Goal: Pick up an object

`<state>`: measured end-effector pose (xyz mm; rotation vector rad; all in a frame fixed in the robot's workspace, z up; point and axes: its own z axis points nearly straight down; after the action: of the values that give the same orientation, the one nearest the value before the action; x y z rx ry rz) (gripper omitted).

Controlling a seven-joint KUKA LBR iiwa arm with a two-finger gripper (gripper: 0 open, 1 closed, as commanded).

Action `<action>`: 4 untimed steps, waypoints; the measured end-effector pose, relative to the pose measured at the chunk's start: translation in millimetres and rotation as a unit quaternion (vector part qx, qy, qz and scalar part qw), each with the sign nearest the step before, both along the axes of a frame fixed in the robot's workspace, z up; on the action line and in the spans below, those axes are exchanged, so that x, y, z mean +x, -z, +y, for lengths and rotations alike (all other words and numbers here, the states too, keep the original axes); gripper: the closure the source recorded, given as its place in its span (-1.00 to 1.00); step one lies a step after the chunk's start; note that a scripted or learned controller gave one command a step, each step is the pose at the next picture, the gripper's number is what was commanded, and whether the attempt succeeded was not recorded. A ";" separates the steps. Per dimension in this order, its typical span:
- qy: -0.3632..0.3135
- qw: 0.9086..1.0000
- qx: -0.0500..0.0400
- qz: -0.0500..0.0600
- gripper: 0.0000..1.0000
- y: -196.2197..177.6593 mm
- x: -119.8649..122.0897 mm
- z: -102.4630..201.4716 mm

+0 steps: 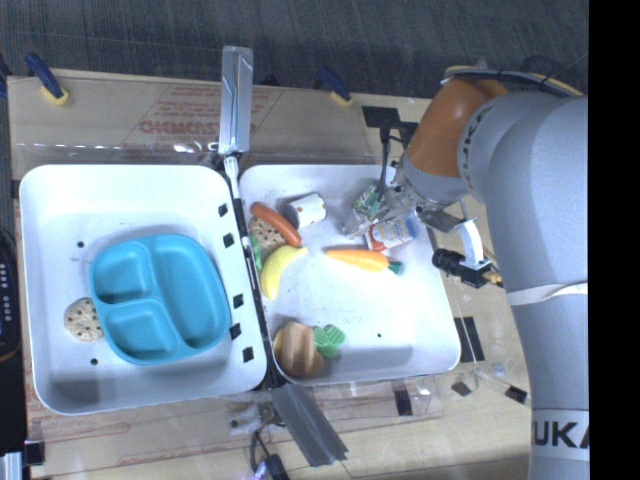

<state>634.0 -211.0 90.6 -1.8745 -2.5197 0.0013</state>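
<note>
Carrot (pixel 356 259) lies just below-left of the gripper (pixel 385 218).

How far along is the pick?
Done: the arm has reached into the right bin, with the gripper low at its far right end. In hand: nothing visibly held. Left: grasp and lift; the carrot, banana and sausage all lie on the bin floor.

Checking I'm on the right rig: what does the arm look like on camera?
A thick, rounded light-grey arm with an orange band above the wrist, dark "KUKA" lettering low on its body, and a small metallic gripper at its tip.
</note>
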 end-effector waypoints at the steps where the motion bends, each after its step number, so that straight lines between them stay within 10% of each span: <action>1: -0.144 0.990 0.001 0.002 1.00 0.3 -27.6 13.3; 2: -0.342 0.940 0.002 0.001 1.00 0.6 -28.2 33.6; 3: -0.152 0.988 0.000 0.000 1.00 0.2 -13.3 50.0; 4: -0.136 0.991 0.000 0.000 1.00 -46.4 -33.6 58.6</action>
<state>600.4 -152.4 137.1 -1.5149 -2.7506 0.0007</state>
